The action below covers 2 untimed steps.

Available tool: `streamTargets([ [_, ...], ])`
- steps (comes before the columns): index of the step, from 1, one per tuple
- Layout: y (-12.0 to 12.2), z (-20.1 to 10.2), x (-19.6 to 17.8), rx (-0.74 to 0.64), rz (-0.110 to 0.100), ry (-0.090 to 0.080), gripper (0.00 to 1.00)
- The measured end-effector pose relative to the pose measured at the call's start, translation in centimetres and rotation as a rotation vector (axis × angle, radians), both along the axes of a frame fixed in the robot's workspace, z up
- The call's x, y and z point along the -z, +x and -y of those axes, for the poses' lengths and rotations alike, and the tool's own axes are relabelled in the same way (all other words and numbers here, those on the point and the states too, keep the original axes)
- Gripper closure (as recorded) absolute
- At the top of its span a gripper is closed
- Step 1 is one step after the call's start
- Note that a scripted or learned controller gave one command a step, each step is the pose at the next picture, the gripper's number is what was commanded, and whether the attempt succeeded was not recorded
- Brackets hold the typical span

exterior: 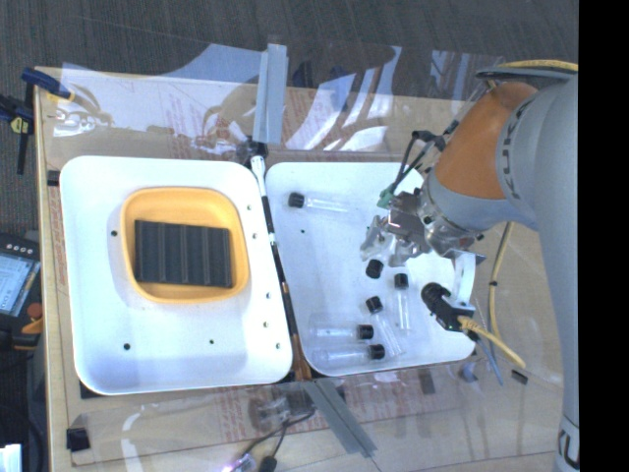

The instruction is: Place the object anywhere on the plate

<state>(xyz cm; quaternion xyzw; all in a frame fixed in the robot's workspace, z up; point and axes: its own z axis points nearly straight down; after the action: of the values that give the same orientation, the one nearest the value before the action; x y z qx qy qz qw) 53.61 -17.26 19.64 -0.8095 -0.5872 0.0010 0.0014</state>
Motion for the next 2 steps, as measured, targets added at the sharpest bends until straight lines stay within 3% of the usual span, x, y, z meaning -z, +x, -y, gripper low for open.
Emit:
streamTargets([
  [1,3.1,-3.7,-5.7,-0.160,0.000,0.001,1.00],
  [2,7.7,-5.8,-1.9,-0.396,0.002,0.000,1.00],
])
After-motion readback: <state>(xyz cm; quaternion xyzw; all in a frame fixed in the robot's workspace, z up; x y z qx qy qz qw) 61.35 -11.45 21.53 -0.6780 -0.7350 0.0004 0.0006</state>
